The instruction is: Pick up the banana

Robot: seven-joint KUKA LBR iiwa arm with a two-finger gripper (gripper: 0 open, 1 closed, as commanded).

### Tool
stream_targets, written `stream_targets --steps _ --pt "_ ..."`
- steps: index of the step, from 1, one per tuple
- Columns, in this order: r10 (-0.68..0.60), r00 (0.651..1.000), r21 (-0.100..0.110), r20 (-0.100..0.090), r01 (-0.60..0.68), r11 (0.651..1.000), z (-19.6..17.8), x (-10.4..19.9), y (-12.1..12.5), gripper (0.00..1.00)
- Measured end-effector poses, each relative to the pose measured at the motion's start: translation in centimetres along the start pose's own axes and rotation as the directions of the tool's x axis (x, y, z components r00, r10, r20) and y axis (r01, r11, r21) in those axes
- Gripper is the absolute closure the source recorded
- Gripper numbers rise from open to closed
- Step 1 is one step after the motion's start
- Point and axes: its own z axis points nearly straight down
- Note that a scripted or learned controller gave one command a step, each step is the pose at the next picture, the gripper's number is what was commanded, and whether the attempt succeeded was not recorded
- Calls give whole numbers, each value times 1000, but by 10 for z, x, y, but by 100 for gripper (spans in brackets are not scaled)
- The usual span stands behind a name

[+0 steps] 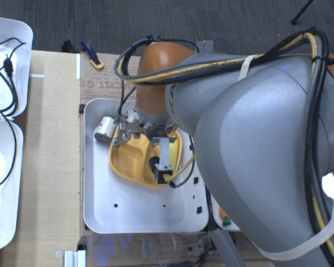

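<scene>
The gripper hangs low inside the right bin, set down over a yellow bowl. The wrist hides its tips, so I cannot tell whether it is open or closed, or whether it holds anything. The banana cannot be told from the bowl's yellow: the strip along the bowl's right rim, beside the gripper, may be either. A silver can lies on its side just left of the bowl. The arm covers the bin's right side. On the bench, beyond the bin, lies a blue-and-yellow clamp. Black cables trail in the left bin.
</scene>
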Motion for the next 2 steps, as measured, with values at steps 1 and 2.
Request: stream_targets --steps 1,2 --pt "-222 974 41 -36 223 974 9 -28 33 0" --pt "-222 974 40 -35 223 974 9 -28 33 0"
